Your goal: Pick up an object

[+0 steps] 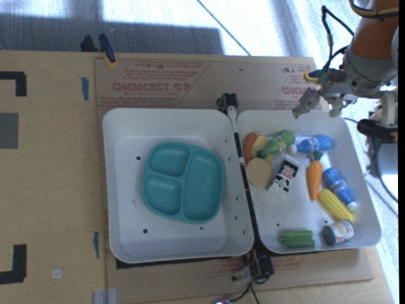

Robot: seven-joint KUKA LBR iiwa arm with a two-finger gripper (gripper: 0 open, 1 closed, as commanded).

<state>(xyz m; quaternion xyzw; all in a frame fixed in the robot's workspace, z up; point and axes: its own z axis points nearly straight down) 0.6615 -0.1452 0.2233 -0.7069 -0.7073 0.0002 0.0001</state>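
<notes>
The right bin (367, 230) holds several toy foods: an orange piece (251, 145), a green bottle (276, 144), a blue bottle (313, 144), a carrot (314, 177), a second blue bottle (338, 187), a corn cob (335, 205), a small can (338, 233), green beans (297, 237), a tan disc (258, 171) and a black-and-white carton (286, 175). My gripper (316, 106) hangs above the bin's far edge, open, with nothing between its fingers. It is well above the objects.
The left bin (120, 138) holds a teal divided plate (183, 181). A black clamp (226, 101) sits at the far end of the seam between the bins. Cables trail from the arm at the right edge.
</notes>
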